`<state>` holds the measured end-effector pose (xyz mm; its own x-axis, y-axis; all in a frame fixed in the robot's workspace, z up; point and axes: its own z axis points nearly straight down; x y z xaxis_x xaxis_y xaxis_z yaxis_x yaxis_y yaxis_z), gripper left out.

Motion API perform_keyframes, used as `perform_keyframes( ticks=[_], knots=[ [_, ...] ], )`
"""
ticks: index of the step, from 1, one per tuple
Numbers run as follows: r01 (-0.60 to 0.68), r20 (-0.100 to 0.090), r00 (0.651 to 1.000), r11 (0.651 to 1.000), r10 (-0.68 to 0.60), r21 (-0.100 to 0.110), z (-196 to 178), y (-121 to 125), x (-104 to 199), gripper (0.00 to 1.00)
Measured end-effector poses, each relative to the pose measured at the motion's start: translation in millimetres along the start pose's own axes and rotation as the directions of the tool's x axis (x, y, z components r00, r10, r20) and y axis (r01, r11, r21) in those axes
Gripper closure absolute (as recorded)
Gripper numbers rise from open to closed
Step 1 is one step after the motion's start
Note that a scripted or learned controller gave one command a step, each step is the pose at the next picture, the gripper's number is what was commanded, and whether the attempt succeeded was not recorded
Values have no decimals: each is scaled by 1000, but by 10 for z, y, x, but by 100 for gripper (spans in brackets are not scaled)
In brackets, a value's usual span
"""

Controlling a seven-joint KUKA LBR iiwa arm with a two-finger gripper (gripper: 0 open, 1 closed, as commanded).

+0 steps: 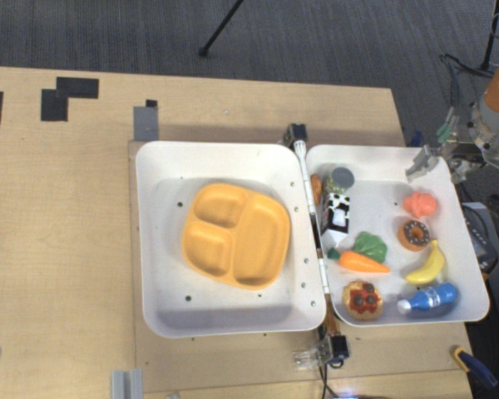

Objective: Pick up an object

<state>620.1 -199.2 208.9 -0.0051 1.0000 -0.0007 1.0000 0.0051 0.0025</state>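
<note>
Presently the two-finger gripper [428, 161] hangs at the upper right corner of the right-hand shallow white bin [381, 189], just over its far rim, below the grey arm [492, 119] that comes in from the right. Whether its fingers stand wide or narrow I cannot tell, and nothing is visible between them.

Nearest to it, at about 6 o'clock and close by, lies the soft pink lumpy toy [421, 204], a rounded thing with no marked long axis. Just beyond on the same line sits the brown ring doughnut [415, 234], then the yellow plastic banana [427, 264], whose long axis runs roughly from 1 o'clock to 7 o'clock. The blue and white bottle [430, 299] lies on its side at the near rim, lengthwise from 3 to 9.

Judging by this, the coming move is a short drop toward 6 o'clock onto the pink toy.

The orange divided plate [235, 234] fills the left-hand white bin [162, 223], well apart at 8 o'clock.
</note>
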Motion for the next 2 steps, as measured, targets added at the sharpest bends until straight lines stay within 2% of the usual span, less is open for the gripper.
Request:
perform_keyframes(
  ticks=[1, 2],
  knots=[
    [170, 0, 985, 985, -170, -1, 1145, -571, -60, 0],
    [173, 2, 985, 985, -173, -4, 1039, -557, -55, 100]
  ],
)
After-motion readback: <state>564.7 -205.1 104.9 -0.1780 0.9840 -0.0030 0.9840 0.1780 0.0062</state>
